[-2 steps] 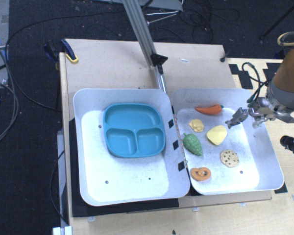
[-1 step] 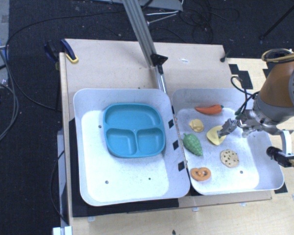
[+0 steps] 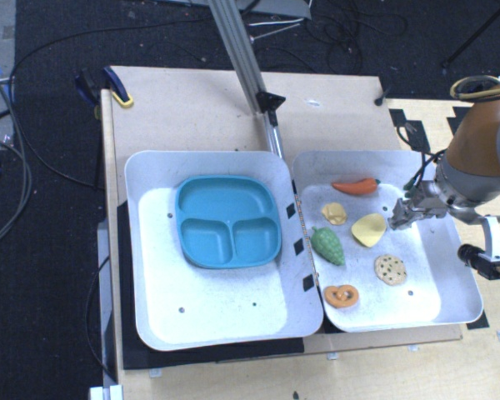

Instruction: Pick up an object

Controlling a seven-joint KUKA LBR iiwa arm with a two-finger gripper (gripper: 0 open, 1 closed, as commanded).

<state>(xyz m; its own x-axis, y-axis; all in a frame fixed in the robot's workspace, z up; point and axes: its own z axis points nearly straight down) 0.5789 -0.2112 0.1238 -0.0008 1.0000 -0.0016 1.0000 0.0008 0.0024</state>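
The claw point(image 3: 397, 217), its opening too blurred to tell, sits low in the right bin point(image 3: 450, 307) just right of the yellow wedge point(image 3: 368, 230), which looks light, stiff and slick, best pinched across its narrow sides.

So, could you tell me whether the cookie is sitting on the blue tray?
No, the cookie lies on the floor of the right bin, while the blue tray is in the left bin.

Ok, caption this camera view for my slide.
Pincer beside yellow wedge in right bin; blue tray in left bin.
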